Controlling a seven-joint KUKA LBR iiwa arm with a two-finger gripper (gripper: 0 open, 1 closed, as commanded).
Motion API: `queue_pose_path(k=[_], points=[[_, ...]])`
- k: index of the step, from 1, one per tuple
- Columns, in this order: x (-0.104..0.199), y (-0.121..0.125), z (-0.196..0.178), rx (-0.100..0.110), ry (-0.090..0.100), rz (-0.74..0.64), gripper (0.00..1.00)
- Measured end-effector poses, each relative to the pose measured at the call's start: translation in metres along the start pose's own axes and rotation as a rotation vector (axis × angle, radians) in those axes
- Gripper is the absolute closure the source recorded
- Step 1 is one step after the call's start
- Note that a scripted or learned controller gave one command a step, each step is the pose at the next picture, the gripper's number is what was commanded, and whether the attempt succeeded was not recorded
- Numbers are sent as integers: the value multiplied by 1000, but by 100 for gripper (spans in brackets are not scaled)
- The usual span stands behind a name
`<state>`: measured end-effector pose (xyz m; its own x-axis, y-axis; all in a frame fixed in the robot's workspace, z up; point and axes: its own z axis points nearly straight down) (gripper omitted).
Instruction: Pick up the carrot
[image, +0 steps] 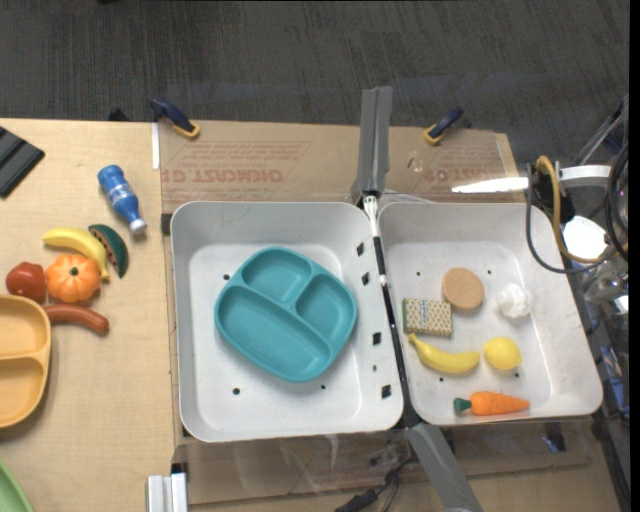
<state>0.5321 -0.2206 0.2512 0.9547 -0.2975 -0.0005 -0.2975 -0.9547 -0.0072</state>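
Observation:
The carrot (492, 404) is orange with a green top that points left. It lies flat in the right bin (560, 330), close to the bin's front wall. Just behind it are a yellow banana (445, 356) and a lemon (502, 354), each a small gap away from it. Nothing touches or covers the carrot.
Also in the right bin are a tan round disc (463, 288), a speckled green block (428, 317) and a small white lump (513, 301). The left bin (200, 380) holds a teal divided plate (287, 312). Black cables (545, 215) hang at the right edge. Toy foods and a blue bottle (121, 199) lie on the left table.

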Motion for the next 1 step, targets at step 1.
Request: queue_pose_path(k=[1], points=[[-2,-44,48,0,-4,-94,100]])
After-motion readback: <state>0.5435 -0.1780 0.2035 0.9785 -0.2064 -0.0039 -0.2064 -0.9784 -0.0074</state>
